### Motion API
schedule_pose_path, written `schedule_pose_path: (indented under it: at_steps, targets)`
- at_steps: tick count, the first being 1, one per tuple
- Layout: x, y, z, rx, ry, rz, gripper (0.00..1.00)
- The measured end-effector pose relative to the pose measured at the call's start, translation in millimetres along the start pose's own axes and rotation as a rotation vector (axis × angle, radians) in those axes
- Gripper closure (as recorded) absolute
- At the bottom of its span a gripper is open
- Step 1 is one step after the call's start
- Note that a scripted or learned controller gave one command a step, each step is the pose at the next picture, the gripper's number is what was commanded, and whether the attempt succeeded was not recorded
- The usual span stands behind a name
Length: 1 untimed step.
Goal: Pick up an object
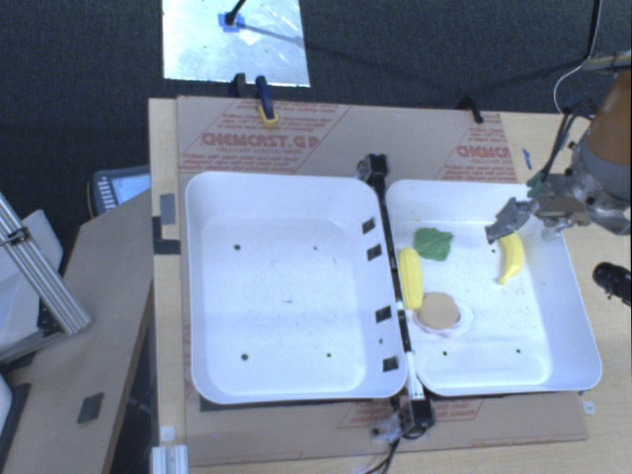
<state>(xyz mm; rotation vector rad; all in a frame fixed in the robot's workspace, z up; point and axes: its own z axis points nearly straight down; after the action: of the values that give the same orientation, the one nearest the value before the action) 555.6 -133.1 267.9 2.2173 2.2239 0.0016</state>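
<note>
The arm enters at the right edge, cut off there, so only the wrist and the tool (506, 223) show. The tool's fingertips are small and blurred; whether they stand open or closed cannot be told. It hangs over the right bin (568, 363), near the bin's far right part. A small yellow banana (512, 257) lies just below and beside the tool tip; contact cannot be made out. Also in the right bin: a green leafy piece (433, 242) toward the far side, a yellow corn-like piece (410, 277) along the wall shared with the left bin (202, 265), and a tan round piece (439, 312) just beside it.
</note>
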Motion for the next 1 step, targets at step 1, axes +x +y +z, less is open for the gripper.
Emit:
schedule_pose_path:
  at_steps: [1]
  targets:
    - [-9.9,85.1,5.2,-0.007,-0.002,-0.004,0.0]
